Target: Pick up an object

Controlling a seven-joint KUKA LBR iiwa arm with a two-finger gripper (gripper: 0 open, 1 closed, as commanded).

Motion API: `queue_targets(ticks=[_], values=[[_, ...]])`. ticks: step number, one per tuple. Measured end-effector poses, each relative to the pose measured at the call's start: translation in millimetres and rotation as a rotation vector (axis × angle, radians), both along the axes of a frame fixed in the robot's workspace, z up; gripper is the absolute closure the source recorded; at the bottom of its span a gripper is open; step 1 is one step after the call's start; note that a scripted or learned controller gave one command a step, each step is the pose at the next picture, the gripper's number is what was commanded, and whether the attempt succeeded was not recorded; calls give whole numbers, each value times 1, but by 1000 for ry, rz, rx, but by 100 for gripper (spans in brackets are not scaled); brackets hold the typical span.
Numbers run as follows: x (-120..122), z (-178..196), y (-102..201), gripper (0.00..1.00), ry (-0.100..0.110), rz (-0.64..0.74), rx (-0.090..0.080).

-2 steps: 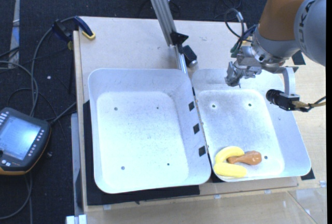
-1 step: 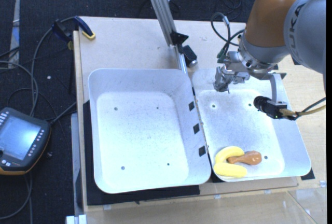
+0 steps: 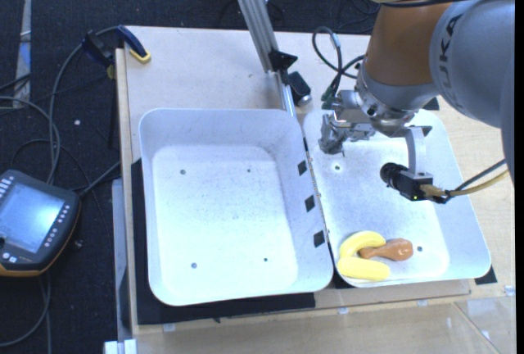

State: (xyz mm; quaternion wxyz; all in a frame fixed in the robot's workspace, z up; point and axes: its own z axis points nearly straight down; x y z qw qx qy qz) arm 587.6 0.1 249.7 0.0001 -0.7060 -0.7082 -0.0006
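A yellow banana [image 3: 360,256] lies curled in the near corner of the right bin [image 3: 458,205]. A small orange-brown object [image 3: 394,249] rests against its right side. My gripper [image 3: 331,139] hangs over the far left part of the right bin, well away from both objects. Nothing shows below it on the bin floor.
The left bin [image 3: 221,205] sits beside the right one, with black clips along their shared wall. A metal rail [image 3: 254,8] slants down to the bins' far junction. A black sensor [image 3: 405,179] juts from the wrist on a cable. A teach pendant [image 3: 29,221] lies on the floor at left.
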Motion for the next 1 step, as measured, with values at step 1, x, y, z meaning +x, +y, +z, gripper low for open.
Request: queue_targets(ticks=[1], values=[[-17,-10,54,100,2,1,0]])
